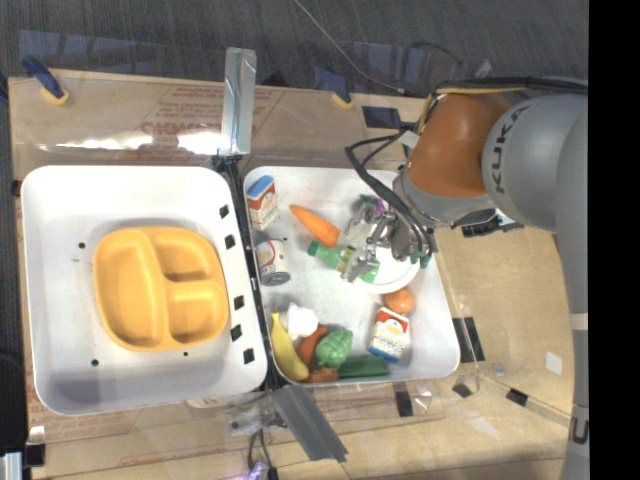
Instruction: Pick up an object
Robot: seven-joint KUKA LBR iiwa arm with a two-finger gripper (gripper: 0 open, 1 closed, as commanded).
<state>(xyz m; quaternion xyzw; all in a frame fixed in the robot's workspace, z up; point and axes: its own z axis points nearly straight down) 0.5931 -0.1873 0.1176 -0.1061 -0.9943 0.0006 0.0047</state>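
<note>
My arm (470, 158) reaches over the right bin (440, 353) – my gripper (362, 258) hangs low above a white plate (395, 273). The carrot (316, 225) lies just beside it, the green bottle (327, 255) right against it – grip unreadable.

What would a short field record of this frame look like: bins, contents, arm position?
left bin: holds a yellow divided tray
right bin: carrot, two small cartons, can, banana, other toy food along the near edge
arm: reaching in from the right
gripper: low over the right bin's middle, beside a green item
grasp: cannot tell
</note>
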